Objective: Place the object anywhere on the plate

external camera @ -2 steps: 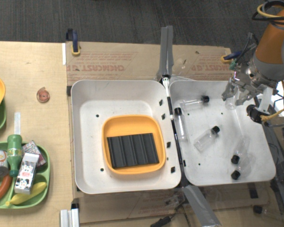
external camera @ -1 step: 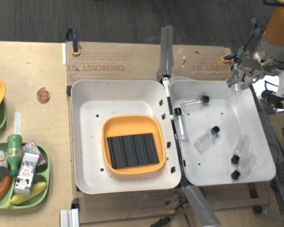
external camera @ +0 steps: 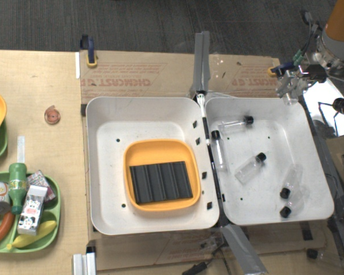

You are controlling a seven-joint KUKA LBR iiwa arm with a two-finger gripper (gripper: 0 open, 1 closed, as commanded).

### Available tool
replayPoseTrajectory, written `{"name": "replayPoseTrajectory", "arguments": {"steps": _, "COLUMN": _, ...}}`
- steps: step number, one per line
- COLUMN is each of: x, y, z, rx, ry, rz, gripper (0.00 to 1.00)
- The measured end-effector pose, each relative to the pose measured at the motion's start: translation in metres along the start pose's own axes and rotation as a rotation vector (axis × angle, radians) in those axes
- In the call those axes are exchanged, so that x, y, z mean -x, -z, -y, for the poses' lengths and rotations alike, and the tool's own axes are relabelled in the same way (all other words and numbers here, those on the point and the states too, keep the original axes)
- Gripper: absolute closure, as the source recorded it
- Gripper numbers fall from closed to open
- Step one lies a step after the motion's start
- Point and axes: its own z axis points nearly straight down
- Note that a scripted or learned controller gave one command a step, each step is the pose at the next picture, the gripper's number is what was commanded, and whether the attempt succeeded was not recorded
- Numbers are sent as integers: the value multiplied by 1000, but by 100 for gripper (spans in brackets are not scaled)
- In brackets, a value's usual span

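Camera view: the gripper (external camera: 290,85) is parked above the right bin's (external camera: 315,153) one o'clock corner, presumably to keep the clear vials (external camera: 250,167) unobscured. Its state cannot be told. The vials, black-capped, lie scattered in that bin. The orange plate (external camera: 132,159) at nine o'clock in the left bin carries a ribbed black block (external camera: 160,182), limiting landing space.

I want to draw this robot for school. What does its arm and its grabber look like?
At the top right corner you can see a bit of the arm: an orange band with grey below it. Under that sits the gripper, made of small silvery metal parts with dark pieces, a blue bit and a little yellow bit. Thin cables, one greenish, run along it.
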Motion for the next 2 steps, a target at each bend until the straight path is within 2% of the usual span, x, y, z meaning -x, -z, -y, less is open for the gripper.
{"name": "replayPoseTrajectory", "arguments": {"steps": 1, "x": 29, "y": 53, "z": 2, "rx": 1, "ry": 280, "rz": 1, "gripper": 100}}
{"name": "replayPoseTrajectory", "arguments": {"steps": 2, "x": 51, "y": 89, "z": 3, "rx": 3, "ry": 534, "rz": 1, "gripper": 100}}
